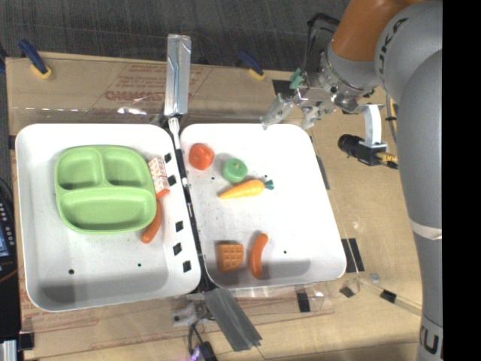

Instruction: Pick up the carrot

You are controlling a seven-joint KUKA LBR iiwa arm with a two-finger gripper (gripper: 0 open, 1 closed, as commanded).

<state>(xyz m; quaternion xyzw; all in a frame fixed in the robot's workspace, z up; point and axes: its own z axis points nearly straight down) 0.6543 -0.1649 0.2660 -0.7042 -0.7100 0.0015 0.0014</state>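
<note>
Nearest the camera, at the front of the right bin (323, 232), a toy waffle (231, 256) lies just beside a toy sausage (258, 255), the two slightly apart. Further back, near the middle of the same bin, the carrot (243, 189) lies on its side on the bin floor, its orange tip pointing toward the left bin (30, 201) and its green top pointing right. Just behind the carrot sits a small green round toy (235, 170), and to its left, close to the divider between the bins, a red tomato-like toy (201, 156).

In the left bin, a green divided tray (101, 188) with three compartments occupies the rear half. A small patterned packet (157, 173) lies against the tray's right edge, and an orange sausage-shaped toy (152, 224) lies beside the tray's front right corner.

Farthest back, the gripper (293, 114) hangs above the rear right corner of the right bin, well apart from the carrot. Its two pale fingers (273, 114) stand spread, with nothing between them. Behind it rise the orange band (361, 21) and the grey arm (421, 111).
</note>
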